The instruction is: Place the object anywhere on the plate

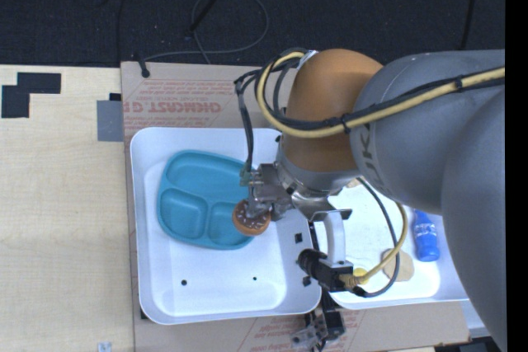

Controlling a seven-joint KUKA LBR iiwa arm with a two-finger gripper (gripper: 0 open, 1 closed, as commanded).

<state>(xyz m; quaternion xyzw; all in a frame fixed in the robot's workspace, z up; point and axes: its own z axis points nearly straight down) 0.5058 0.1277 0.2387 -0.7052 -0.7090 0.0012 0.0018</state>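
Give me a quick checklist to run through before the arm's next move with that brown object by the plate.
1. Plate in the left bin: ok, it lies flat with its compartments bare.
2. Object located: ok, at the plate's right edge, under the gripper.
3. Object between the fingers: cannot tell, the wrist hides them.
4. Object resting on the plate: cannot tell, it overlaps the rim but may hang above it.
5. Blue item in the right bin: ok, apart from the gripper.
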